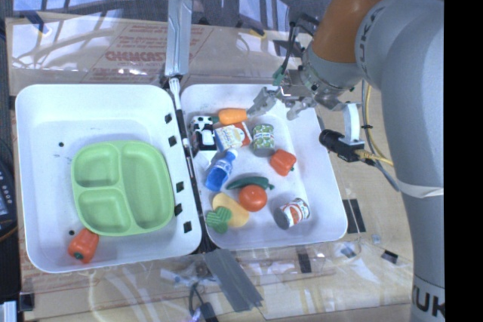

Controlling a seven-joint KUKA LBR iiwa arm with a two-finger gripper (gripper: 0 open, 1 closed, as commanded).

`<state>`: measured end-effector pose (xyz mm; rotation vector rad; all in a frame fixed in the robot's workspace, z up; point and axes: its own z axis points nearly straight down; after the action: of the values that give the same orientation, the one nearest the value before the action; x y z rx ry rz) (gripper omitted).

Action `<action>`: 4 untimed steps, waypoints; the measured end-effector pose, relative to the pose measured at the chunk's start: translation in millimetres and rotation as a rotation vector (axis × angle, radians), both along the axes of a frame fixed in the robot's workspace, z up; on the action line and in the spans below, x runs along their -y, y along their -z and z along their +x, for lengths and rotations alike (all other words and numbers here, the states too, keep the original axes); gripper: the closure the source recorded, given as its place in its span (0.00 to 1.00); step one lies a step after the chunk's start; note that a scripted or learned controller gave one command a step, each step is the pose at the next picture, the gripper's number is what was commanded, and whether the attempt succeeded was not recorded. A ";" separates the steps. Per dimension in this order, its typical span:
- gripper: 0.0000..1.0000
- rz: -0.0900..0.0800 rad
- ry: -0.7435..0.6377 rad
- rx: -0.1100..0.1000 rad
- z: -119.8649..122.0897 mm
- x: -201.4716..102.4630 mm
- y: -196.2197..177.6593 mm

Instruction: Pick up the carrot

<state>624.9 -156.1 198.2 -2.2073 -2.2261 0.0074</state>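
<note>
The small orange carrot with a pale stub end (232,116) lies flat on the floor of the right-hand shallow white plastic bin (326,192), near that bin's far wall and towards its left side, so the pick is not yet made: nothing lifts it and nothing clasps it. Just right of the carrot hangs the grey two-finger gripper (276,102), its fingers spread apart with nothing between them, the nearer finger tip (259,102) close beside the carrot's right end, though contact cannot be judged from this angle. Just in front of the carrot stand a white carton with red and blue print (230,136) and a small black-and-white cow-patterned toy (201,130), both crowding its near side; a green-labelled little can (263,138) sits to the carrot's front right. Further forward from the carrot lie a blue plastic bottle (219,170), a red tomato with a dark green leaf (253,196), a yellow and green toy vegetable (226,214), an orange-red pepper (283,161) and a printed tin on its side (292,212). Well to the carrot's left, in the other bin, rests a light green divided tray (121,187). As I judge it, the approach is largely done, while centring over the carrot, closing and lifting all remain.
</note>
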 end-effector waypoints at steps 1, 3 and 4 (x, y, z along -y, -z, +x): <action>0.00 -0.001 -0.093 0.005 31.7 -31.8 19.3; 0.00 0.000 -0.524 0.008 32.6 -94.6 5.2; 0.00 -0.001 -0.575 0.008 31.9 -18.8 90.3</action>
<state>656.8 -137.4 107.9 -1.4898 -2.7670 0.0026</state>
